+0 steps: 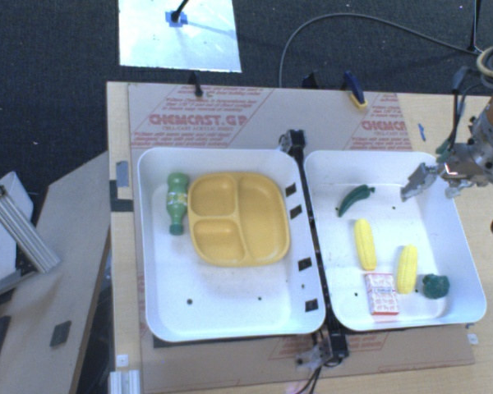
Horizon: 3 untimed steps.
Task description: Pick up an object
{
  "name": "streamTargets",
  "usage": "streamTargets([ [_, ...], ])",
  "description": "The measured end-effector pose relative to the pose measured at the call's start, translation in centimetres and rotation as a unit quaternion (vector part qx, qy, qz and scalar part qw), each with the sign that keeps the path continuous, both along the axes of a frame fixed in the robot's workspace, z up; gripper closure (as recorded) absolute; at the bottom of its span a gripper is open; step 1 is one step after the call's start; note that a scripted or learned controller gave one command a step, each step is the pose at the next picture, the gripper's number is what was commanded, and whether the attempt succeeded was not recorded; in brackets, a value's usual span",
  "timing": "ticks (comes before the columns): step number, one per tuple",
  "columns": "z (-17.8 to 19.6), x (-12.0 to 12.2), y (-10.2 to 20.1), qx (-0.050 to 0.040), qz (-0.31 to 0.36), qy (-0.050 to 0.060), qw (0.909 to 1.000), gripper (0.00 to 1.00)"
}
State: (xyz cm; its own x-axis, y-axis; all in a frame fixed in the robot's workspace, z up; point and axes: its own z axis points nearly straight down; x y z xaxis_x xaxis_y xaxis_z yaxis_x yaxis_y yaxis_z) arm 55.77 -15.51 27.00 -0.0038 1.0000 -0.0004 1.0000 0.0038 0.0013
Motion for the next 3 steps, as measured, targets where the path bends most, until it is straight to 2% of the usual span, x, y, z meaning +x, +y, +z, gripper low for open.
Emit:
streamTargets([
  [1,-4.6,0.6,0.7,0.0002,0.0,0.001,1.0,0.0],
  [3,-16.3,1.8,1.5,0.0005,-0.001,0.002,1.0,0.0],
])
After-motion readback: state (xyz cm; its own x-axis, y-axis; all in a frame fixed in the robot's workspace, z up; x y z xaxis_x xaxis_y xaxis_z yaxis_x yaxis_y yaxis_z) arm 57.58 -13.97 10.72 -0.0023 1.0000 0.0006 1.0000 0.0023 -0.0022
